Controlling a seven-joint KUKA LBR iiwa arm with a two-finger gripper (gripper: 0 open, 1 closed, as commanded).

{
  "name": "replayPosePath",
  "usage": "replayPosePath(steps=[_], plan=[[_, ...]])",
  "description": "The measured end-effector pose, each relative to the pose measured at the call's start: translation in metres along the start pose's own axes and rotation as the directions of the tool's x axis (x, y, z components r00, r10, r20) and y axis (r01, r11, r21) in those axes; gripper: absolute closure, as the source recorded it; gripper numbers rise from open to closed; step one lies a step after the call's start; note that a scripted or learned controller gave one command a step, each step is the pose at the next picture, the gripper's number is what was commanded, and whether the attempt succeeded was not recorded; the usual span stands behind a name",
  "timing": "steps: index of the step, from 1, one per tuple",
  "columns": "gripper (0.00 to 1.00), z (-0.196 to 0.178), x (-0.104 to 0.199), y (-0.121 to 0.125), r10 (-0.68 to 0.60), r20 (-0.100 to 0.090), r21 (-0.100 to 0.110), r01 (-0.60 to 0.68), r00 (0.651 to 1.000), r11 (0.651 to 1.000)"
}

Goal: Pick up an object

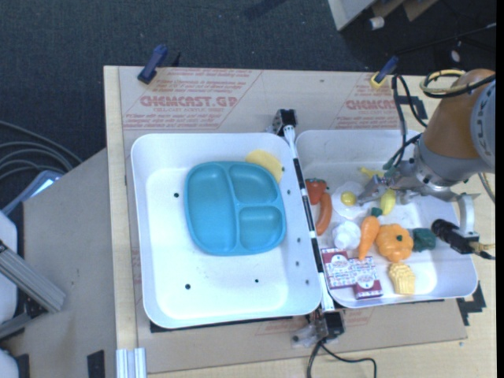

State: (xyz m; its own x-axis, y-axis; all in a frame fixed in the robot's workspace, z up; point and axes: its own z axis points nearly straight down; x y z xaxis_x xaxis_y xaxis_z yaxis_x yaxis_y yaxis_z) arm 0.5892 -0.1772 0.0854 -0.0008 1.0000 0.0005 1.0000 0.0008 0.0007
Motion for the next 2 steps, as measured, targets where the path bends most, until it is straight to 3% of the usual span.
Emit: replayPosePath(steps=[1, 2], plan=[[1.0, -0.01, 0.0, 0.001, 0.0, 0.0, -0.002, 0.0, 1.0, 1.0], [1.0, -0.13, 0.038, -0.046, 0.0, 0.001, 0.0, 0.0, 1.0, 1.0]])
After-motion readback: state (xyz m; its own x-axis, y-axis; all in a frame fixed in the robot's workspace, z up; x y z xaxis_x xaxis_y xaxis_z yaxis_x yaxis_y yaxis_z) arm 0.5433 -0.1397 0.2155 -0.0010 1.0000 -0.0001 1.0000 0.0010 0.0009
